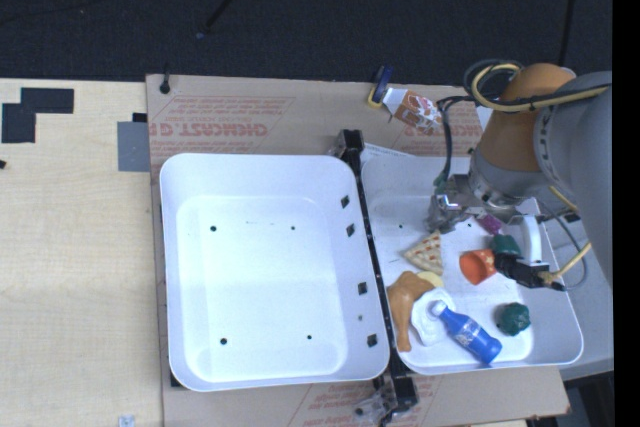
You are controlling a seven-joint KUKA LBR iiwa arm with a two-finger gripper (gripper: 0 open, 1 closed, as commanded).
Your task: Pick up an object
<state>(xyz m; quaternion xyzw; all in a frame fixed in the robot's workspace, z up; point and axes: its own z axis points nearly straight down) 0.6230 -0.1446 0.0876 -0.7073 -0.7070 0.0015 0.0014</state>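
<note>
Pizza-slice toy [425, 252] is the nearest candidate: flat tan triangle with red flecks, lying in the right bin [400, 183] just below my gripper [443, 207]. Jaw state: cannot tell, the wrist hides it from above. Plan: descend straight, straddle the slice across its narrow width, close on the edges rather than the flat face, since a thin piece will likely slip. Neighbours crowd it: orange cup [477, 265] to its right, tan floppy piece [405, 298] and blue bottle [466, 331] below. Left bin [175, 215] bare white.
</note>
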